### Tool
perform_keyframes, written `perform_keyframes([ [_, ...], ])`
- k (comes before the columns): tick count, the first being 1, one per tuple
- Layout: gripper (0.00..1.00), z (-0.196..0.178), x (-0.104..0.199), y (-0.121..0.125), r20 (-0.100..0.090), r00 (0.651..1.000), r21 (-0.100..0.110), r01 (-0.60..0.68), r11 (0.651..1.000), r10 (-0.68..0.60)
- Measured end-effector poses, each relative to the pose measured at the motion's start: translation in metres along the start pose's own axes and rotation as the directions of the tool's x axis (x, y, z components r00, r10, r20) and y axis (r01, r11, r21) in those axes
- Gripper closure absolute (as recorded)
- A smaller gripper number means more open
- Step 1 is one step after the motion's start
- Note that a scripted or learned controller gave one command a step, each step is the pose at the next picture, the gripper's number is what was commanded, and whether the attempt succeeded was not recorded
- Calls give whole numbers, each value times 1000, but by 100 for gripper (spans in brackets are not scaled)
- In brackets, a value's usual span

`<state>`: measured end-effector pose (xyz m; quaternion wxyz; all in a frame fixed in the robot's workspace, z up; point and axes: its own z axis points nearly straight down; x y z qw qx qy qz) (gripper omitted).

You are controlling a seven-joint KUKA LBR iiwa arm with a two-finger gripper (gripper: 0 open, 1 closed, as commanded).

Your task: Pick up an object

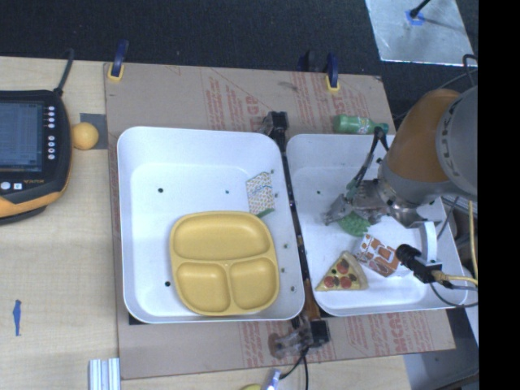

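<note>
The camera view looks down at a slant on a wooden bench (pixel 57 291); a brown cardboard sheet (pixel 195 96) covers its middle, pinned at the far edge by two blue clamps (pixel 119 58); beyond the bench, at twelve o'clock, dark carpet (pixel 203 10) fills the floor, with a pale taped square (pixel 414 15) at about one o'clock.

Two shallow white bins sit side by side on the cardboard; the left bin (pixel 154 161) holds a yellow divided tray (pixel 223 261) toward its six o'clock side and a small patterned packet (pixel 261 192) at its three o'clock wall; the right bin (pixel 321 165) holds a pizza-slice toy (pixel 343 274) at its six o'clock side, a red-and-white carton (pixel 377 254) just beside it at about four o'clock, and a green object (pixel 354 222) near the centre.

The arm comes in from three o'clock; the gripper (pixel 345 207) hangs low over the right bin's centre, right by the green object, and I cannot tell how its jaws stand or whether anything is caught.

At nine o'clock lie a teach pendant (pixel 28 157) and an orange ball (pixel 84 135); a green roll (pixel 355 124) lies behind the right bin.
</note>
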<state>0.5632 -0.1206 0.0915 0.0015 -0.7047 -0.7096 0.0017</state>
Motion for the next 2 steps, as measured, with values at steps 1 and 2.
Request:
perform_keyframes([
  [1, 100, -10, -1, 0, 0, 1000, 2, 1, 1000, -1],
  [2, 100, -101, 44, 27, -1, 1000, -4, -3, 1000, 3],
])
